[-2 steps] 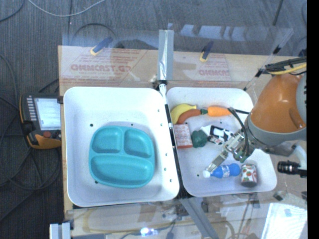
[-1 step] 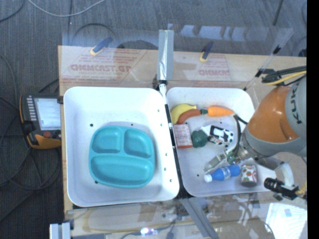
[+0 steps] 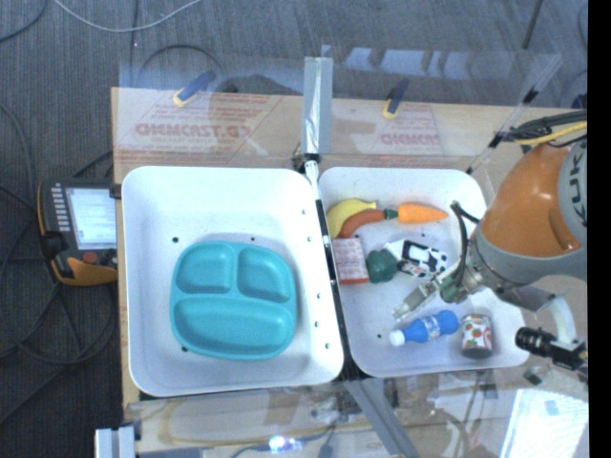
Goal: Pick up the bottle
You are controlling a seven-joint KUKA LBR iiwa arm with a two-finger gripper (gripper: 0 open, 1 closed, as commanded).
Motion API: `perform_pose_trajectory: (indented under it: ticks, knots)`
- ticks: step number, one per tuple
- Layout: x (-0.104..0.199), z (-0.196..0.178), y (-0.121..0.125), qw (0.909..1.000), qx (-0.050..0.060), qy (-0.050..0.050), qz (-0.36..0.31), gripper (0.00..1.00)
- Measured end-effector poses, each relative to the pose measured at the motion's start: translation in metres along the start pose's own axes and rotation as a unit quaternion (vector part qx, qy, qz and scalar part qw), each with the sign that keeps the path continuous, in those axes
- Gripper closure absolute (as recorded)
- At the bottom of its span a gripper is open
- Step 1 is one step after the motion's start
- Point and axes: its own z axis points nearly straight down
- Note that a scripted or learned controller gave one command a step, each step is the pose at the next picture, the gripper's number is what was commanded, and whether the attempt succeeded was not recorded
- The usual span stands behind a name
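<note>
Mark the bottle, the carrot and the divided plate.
bottle (image 3: 427, 328), camera view, middle of its blue body
carrot (image 3: 421, 214), camera view, orange body
divided plate (image 3: 232, 330), camera view, its largest compartment

teal tray (image 3: 233, 299), carrot (image 3: 421, 213), banana (image 3: 346, 211)

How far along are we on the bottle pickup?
Done: the arm has reached over the right bin. In hand: the pincer sits low among the clutter, just above the bottle, which lies on its side on the bin floor, not lifted. Left: closing on the bottle and raising it. The teal tray in the left bin is not involved.
</note>
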Motion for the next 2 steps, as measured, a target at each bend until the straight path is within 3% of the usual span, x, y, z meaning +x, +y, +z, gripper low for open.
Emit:
perform_pose_trajectory:
  ticks: [1,2]
  knots:
    - [-0.037,0.060,-0.012,0.9920,-0.005,0.000,0.126,0.00]
    - [-0.051,0.060,0.000,0.9905,-0.004,-0.001,0.137,0.00]
